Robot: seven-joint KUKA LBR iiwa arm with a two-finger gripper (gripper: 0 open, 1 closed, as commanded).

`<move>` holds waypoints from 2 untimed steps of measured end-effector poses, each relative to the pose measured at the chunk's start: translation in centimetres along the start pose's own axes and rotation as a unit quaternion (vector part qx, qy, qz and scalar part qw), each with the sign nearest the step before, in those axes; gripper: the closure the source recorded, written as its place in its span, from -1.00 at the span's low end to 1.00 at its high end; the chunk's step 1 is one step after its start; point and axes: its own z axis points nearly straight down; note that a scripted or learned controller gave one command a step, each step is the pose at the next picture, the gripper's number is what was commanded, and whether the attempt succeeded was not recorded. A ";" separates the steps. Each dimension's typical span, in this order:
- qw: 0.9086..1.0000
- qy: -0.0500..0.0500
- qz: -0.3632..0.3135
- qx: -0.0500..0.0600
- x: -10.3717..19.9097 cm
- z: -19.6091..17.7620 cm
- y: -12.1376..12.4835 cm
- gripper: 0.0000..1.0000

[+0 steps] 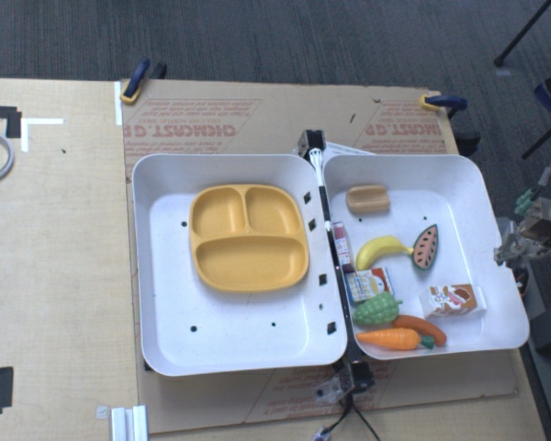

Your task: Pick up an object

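Bench [55, 292] in pale wood, spread far to the view's left of the jaws, with a cardboard sheet [211, 122] laid over it under both bins. Jaws at the view's right edge, just outside the right rim of the right bin [477, 209], mostly cut off; cannot tell how far open, and nothing seen held.

Left bin [156, 274] well apart from the jaws, beyond the right bin, carrying a yellow divided plate [250, 237] near its middle.

In the right bin, all to the view's left of the jaws and none touching them:
- small printed carton [452, 299], nearest the jaws, slightly toward the view's bottom
- watermelon slice [426, 246], next nearest, about level with them
- banana [383, 250], just beyond the slice
- brown block [367, 199], farther off and toward the view's top
- carrot [390, 339] along the bin's near wall, with a second orange piece [421, 327] touching it
- green bumpy piece [376, 310] just above the carrot
- flat printed box [365, 286] against it
- slim packet [340, 244] beside the divider, farthest from the jaws

Blue-and-yellow clamps [135, 81] on the cardboard's far corners.
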 end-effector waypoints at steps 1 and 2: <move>0.999 -0.001 -0.035 -0.002 3.8 -30.3 -0.7 1.00; 0.999 -0.002 -0.037 -0.003 3.8 -31.2 -0.5 1.00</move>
